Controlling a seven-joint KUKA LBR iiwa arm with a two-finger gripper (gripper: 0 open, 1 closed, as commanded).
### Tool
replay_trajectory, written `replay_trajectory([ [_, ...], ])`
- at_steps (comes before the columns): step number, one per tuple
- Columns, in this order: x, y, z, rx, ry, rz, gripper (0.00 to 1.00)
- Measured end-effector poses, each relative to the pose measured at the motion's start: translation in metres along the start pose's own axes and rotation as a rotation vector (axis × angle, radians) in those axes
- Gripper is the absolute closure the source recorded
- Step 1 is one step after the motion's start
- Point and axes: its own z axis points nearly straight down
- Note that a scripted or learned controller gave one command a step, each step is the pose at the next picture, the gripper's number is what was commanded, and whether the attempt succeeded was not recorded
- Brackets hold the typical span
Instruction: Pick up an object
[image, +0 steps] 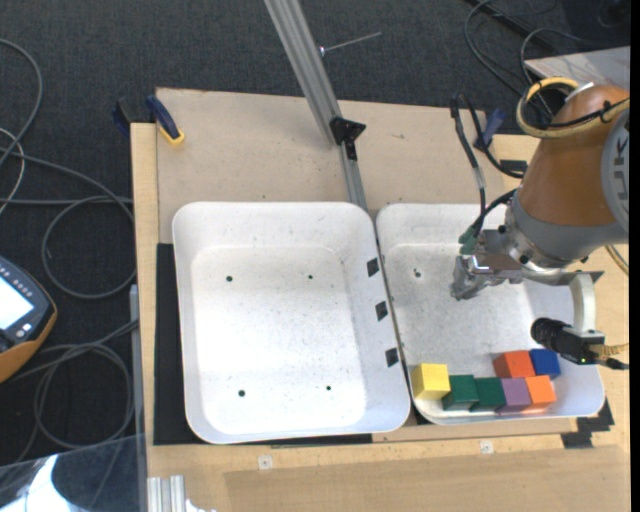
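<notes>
Several coloured blocks lie along the front edge of the right bin: a yellow block, a green block, a purple block, two orange blocks and a blue block. My gripper hangs over the middle of the right bin, up and to the left of the blocks, well apart from them. Nothing shows between its fingers.
The left bin sits beside the right one, separated by a ridge with black tabs. A slanted metal pole rises behind the bins. Cables trail from the arm at the right, and a black fitting hangs just above the blocks.
</notes>
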Motion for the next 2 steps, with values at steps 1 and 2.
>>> replay_trajectory([
  [1,0.057,0.005,-0.004,0.002,0.001,-0.001,1.00],
  [2,0.103,0.000,0.001,0.005,0.001,0.001,1.00],
])
